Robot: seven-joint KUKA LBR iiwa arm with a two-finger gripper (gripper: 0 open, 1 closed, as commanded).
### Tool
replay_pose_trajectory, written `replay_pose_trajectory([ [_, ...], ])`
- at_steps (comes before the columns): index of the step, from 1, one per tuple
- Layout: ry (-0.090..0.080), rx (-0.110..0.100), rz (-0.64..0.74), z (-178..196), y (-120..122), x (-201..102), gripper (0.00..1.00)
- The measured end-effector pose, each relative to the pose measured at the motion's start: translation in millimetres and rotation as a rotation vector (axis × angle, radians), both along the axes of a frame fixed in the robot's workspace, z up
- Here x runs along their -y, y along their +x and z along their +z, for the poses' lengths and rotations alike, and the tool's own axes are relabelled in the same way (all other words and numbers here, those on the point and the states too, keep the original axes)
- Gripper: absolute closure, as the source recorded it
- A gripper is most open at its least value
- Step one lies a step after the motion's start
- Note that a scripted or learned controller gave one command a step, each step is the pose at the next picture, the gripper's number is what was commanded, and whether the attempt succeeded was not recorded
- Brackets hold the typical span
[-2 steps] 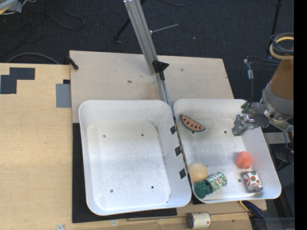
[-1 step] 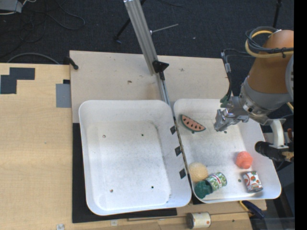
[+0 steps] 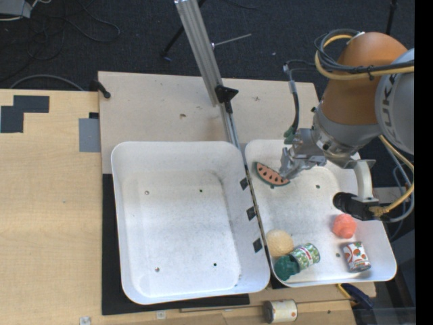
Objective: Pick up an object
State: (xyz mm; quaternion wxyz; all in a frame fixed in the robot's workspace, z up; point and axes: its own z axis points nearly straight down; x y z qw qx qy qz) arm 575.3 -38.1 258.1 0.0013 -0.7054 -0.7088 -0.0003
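While the end effector (image 3: 292, 162) hovers beside the watermelon slice (image 3: 270, 175) near the bin's rim (image 3: 252, 181), its grip state is unclear.

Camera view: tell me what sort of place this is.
Probably a robotics lab bench set up for grasping trials. A grey-and-orange arm reaches over two white bins, toy-like items such as a watermelon slice lie in the right bin, and loose cables cross the dark floor.

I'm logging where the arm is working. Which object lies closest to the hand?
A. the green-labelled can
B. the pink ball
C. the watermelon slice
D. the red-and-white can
C: the hand sits at the upper left of the right bin, right beside the watermelon slice; the other objects lie toward the bin's near end.
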Motion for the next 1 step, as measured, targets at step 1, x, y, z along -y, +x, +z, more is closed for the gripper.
replay_pose_trajectory([
  [1,-0.001,-0.004,-0.002,-15.7,1.9,-49.3,1.00],
])
